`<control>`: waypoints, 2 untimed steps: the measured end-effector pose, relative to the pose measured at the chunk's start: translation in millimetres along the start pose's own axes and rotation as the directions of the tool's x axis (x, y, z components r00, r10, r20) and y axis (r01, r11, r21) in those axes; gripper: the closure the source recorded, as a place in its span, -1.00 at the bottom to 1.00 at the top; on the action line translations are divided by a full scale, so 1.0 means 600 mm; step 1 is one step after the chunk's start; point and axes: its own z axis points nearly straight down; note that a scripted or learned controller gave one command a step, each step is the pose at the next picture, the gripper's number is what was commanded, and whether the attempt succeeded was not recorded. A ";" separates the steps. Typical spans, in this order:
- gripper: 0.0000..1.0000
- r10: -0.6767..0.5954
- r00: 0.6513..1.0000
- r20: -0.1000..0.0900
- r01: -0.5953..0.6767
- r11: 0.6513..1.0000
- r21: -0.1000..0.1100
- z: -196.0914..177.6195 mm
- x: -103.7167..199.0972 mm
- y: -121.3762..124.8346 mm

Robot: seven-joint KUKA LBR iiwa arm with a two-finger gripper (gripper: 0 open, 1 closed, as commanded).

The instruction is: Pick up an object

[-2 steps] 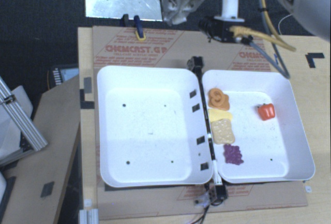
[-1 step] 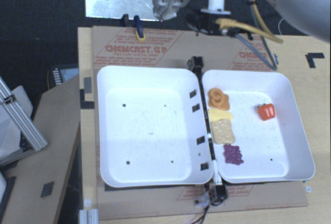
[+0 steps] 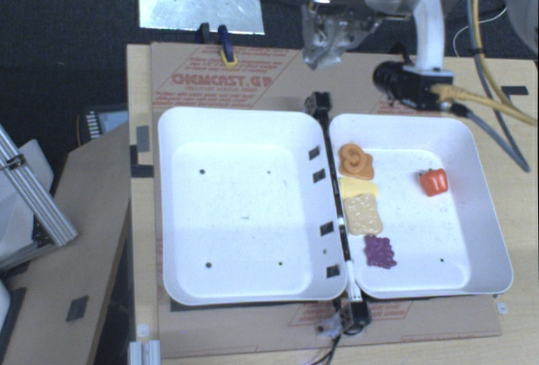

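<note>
Objects for picking all lie in the right bin [image 3: 484, 186]; the left bin [image 3: 168, 186] holds nothing to grasp. Going left to right across the right bin: a column sits against the shared divider, made up of an orange pretzel-shaped piece [image 3: 355, 159] at the top, a yellow slice [image 3: 359, 185] touching it below, a tan cracker [image 3: 363, 214] overlapping the slice's lower edge, and a purple grape cluster [image 3: 380, 251] just beneath. A red pepper-like piece [image 3: 434, 182] lies well apart from these, on open floor.

Gripper [image 3: 324, 47] hangs high above the back edge of the bench, beyond both bins, nowhere near any item. Nothing is seen between its fingers; whether they are spread or closed cannot be told from this angle.

Assessment: the red piece is the soundest target, standing alone with room for both fingers. The divider column is crowded, and a descent there risks striking the wall or nudging neighbours. The arm should travel forward over the right bin, centre above the chosen item, then lower straight down.

Legible marking: "CHEMCAST GP" printed in red on the brown board [image 3: 227, 77] behind the bins.
</note>
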 end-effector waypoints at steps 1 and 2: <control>1.00 -0.002 1.000 -0.001 0.002 1.000 0.001 0.000 -0.050 -0.102; 1.00 -0.011 1.000 -0.002 0.011 1.000 0.001 0.002 0.029 -0.109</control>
